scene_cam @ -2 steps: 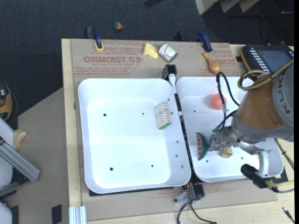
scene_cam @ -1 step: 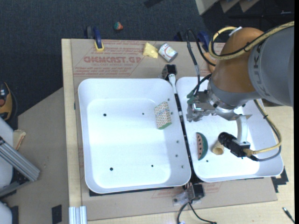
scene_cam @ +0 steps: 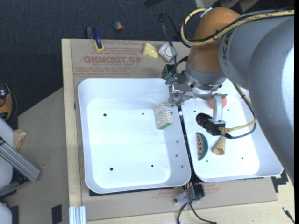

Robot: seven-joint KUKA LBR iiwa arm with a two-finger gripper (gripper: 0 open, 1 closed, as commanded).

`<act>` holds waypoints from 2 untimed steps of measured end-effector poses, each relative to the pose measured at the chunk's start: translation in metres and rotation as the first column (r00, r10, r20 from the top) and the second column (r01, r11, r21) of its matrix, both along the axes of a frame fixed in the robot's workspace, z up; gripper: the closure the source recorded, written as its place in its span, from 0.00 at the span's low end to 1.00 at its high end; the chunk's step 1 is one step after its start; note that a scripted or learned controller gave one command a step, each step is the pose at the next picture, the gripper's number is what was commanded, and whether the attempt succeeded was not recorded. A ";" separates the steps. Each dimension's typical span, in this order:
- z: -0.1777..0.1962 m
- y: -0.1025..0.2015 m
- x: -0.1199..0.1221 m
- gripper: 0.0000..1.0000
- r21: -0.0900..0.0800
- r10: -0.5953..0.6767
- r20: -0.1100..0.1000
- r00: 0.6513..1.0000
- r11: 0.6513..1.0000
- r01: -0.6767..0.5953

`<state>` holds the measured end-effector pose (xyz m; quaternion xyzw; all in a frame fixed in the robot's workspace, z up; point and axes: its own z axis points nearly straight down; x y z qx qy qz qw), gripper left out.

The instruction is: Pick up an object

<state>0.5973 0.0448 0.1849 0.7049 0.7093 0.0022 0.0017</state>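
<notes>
Claw [scene_cam: 174, 96] grip state unclear, patterned block [scene_cam: 163, 115] just below, left bin [scene_cam: 93, 125].

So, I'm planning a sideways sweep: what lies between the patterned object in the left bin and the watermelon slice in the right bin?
In the camera view, only the bins' adjoining rims separate the patterned object from the watermelon slice.

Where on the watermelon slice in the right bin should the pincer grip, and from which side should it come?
Judging by its pose, grip the watermelon slice across its narrow middle, coming straight down. It lies flat and long, running up and down the view, with the cone apart on its right and the bin wall close on its left.
</notes>
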 end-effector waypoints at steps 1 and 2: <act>0.220 -0.026 -0.022 1.00 0.000 -0.006 0.014 1.000 1.000 0.006; 0.360 -0.003 0.017 1.00 0.000 -0.002 0.016 1.000 1.000 0.002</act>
